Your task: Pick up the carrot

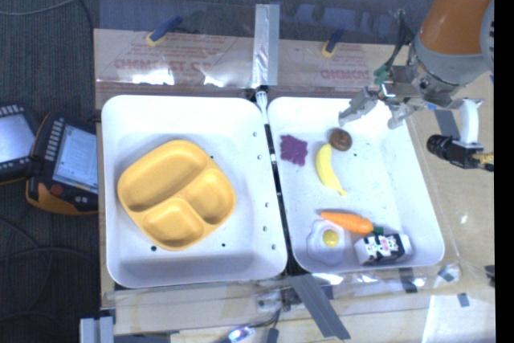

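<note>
The orange carrot [347, 221] lies flat near the front of the right bin [418, 173], pointing left to right. My gripper [376, 113] hangs over the far edge of that bin, well behind the carrot and a little to its right. Its two fingers are spread apart with nothing between them. The orange band of the arm rises above it at the top right.
In the right bin lie a banana [328, 167], a purple bunch of grapes [293, 149], a small brown ball [340, 140], a fried egg [328, 239] and a black-and-white carton [381, 247] just in front of the carrot. The left bin [120, 124] holds a yellow divided tray [175, 193].
</note>
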Motion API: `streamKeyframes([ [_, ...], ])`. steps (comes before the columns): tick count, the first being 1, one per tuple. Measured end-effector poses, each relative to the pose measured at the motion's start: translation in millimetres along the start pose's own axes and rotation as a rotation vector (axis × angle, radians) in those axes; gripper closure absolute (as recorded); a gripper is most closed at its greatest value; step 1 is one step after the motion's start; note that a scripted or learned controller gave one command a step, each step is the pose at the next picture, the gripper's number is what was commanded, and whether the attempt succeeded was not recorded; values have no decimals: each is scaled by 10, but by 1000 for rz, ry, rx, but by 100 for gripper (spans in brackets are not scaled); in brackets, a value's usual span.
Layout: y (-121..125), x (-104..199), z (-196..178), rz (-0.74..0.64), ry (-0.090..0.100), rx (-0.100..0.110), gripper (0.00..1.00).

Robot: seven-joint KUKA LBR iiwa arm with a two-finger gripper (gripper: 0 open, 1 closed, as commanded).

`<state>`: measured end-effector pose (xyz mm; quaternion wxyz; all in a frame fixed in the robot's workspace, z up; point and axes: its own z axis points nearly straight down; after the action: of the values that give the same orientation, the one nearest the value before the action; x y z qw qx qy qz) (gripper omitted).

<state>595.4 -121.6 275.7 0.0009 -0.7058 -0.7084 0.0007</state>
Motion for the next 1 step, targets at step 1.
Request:
streamKeyframes([
  [1, -504, 185, 1242, -90, 1, 1, 0],
])
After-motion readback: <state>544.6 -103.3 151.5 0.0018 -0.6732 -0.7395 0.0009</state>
